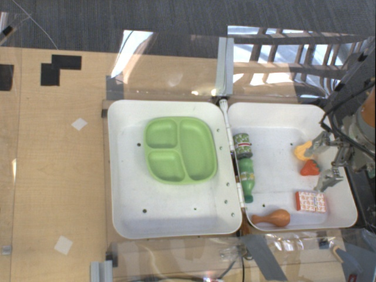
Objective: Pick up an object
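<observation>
The gripper (326, 160) sits over the right edge of the right bin (267, 119), its two fingers (315, 144) spread open with nothing between them. Between and just left of the fingers lies a small red piece (309, 168), the likeliest target; a yellow piece (302, 151) lies just far of it, close to the far finger. The red piece looks like light, hard plastic toy food: judged stiff, smooth and somewhat slippery, not fragile. Its tapered shape could squirt out of a pinch, so the hold is best taken across its widest part, low and centred. A small red-and-white box (310, 201) lies nearer, flat, light and probably card; it would need gripping across its short sides. A brown, pear-shaped item (272, 218) rests against the near wall, hard to get fingers around. A green bottle (244, 166) lies along the left wall, round and prone to roll, with little finger room on the wall side. The left bin (126, 175) holds a green divided plate (180, 150), too wide and flat for an easy pinch.
</observation>
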Tool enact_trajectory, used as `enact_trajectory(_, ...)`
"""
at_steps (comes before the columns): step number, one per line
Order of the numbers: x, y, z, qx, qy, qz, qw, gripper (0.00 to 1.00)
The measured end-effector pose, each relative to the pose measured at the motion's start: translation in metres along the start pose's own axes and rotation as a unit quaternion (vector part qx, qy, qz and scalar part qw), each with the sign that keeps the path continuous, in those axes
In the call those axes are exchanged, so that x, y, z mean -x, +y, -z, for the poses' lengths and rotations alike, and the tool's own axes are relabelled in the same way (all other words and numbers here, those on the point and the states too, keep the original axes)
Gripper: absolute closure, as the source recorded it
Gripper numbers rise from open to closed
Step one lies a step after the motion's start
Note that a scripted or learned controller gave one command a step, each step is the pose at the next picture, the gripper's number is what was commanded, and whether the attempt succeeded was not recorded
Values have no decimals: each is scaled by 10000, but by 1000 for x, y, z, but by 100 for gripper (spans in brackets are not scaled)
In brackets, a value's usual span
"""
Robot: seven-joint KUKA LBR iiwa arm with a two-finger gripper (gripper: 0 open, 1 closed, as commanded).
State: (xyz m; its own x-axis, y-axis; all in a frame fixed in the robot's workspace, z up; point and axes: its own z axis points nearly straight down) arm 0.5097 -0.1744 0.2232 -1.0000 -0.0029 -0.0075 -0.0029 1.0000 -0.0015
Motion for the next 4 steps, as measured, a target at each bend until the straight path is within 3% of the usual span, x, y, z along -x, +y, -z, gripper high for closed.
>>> enact_trajectory(1, 5, -26, -120, -13, -74, -908, 9958, 0)
enact_trajectory(2, 8, -25, -107, -20, -97, -866, 9962, 100)
enact_trajectory(3, -12, 15, -7, -7, -50, -873, 9962, 100)
enact_trajectory(4, -21, 4, -32, -3, 5, -858, 9963, 100)
